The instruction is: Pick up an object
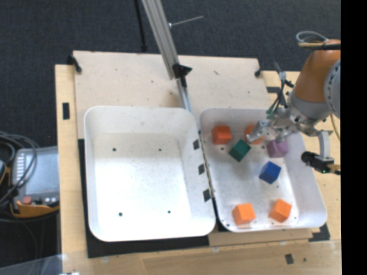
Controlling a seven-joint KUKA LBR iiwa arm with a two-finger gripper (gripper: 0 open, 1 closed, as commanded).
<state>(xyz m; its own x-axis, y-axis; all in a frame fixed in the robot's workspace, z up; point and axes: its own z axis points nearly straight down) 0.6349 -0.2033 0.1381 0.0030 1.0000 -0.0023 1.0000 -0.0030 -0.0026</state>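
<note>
We see the counter (126, 79) carrying two shallow white bins side by side. The left bin (97, 125) shows bare floor, and the blocks lie in the right bin (309, 193). The grey arm (315, 85) with its orange band reaches in from the right, and its gripper (269, 129) sits low over the far part of the right bin.

We cannot tell how the jaws stand, as the wrist covers them from above. Just beside the gripper a small orange piece (253, 133) shows, partly hidden. A purple block (277, 148) lies just below the gripper. An orange block (222, 134) rests near the bin's far left side, with a green block (239, 150) tilted close by. A blue block (269, 172) sits near the middle, and two more orange blocks (243, 213) (280, 209) lie along the near wall, slightly apart.
</note>
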